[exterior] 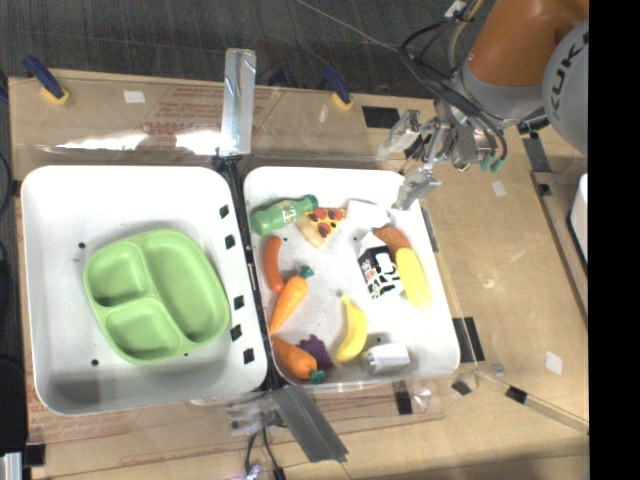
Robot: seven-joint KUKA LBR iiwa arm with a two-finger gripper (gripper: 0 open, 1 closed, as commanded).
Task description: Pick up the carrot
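Gripper (415, 190) poised over the right bin's (440, 313) top right corner, grasping nothing; fingers' spread impossible to tell. Carrot (287, 302) lying tilted at left-centre of that bin, green tip up, well apart from the gripper, near banana (351, 330) and a 2nd orange vegetable (294, 359) below. Green divided plate (155, 294) in the left bin

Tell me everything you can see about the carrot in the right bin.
The carrot is a smooth orange toy, plastic by the look of it, with a small dark green stem cap at its upper end. It lies flat on the floor of the right bin, slanted, its tip pointing down and left toward the bin's left wall. Its upper end lies close beside an orange sausage-shaped piece; whether they touch is unclear. Nothing grips it.
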